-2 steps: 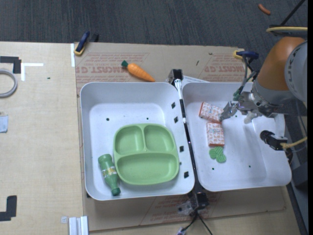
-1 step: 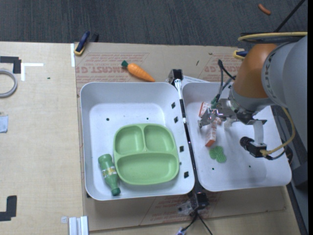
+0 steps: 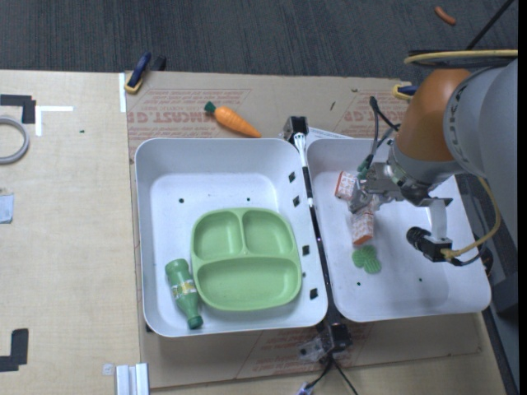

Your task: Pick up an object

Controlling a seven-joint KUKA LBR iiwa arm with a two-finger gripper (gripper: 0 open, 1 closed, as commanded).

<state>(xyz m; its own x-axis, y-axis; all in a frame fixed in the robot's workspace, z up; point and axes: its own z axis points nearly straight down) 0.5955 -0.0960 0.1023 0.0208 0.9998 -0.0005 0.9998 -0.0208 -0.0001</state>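
The gripper [image 3: 365,202] is hovering over a small orange-and-white packet [image 3: 361,228] in the right bin [image 3: 428,299], finger state I cannot tell; the packet is looking light and crushable, best taken across its narrow sides.

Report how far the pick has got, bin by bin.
Done: the arm has reached over the right bin, its end effector down among the small packets beside a green item. In hand: nothing visibly lifted; whether a packet is gripped is unclear. Left: secure a grasp and raise it. In the left bin, the green divided plate and green bottle lie untouched.
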